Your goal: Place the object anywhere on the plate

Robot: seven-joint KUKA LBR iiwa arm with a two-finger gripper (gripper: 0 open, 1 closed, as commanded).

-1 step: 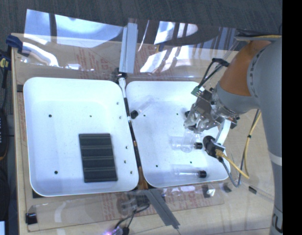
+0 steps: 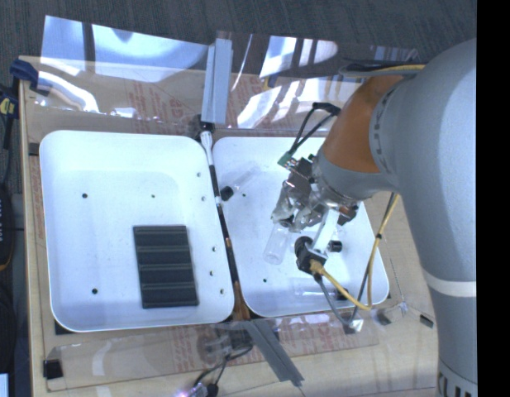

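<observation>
The plate point(image 2: 165, 265) is a dark ridged rectangle lying flat in the left bin point(image 2: 73, 164), toward its front. In the right bin point(image 2: 255, 292) a small clear, see-through object point(image 2: 274, 245) lies on the white floor, hard to make out. My gripper point(image 2: 289, 218) hangs over the middle of the right bin, its tip right at the upper end of the clear object. The wrist hardware and cables crowd the tip.
A black rail point(image 2: 221, 222) with a small black knob point(image 2: 226, 193) runs between the two bins. A yellow cable point(image 2: 354, 300) loops from the wrist over the right bin's front corner. The arm's grey body point(image 2: 428, 164) covers the right bin's right side.
</observation>
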